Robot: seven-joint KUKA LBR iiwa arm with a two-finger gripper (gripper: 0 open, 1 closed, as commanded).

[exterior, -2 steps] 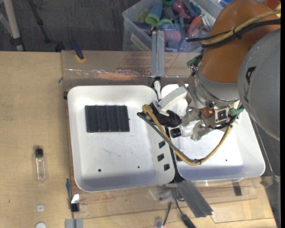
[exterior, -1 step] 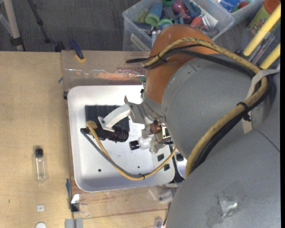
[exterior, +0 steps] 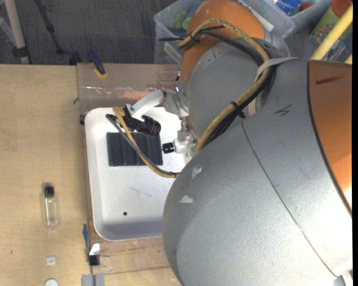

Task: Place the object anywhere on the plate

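A flat black rectangular piece with ridges (exterior: 133, 149) lies in the far half of the left white bin (exterior: 120, 220). My gripper (exterior: 179, 141) hangs over the bin's right side, just right of that black piece, largely covered by my own grey arm (exterior: 251, 184). I see nothing held in it. I cannot make out a plate apart from the black piece. The arm hides the right bin.
A small dark speck (exterior: 125, 213) lies on the left bin's floor near its front. On the wooden bench left of the bin lies a clear vial with a black cap (exterior: 50, 205). Clear storage boxes (exterior: 235, 14) stand behind the bench.
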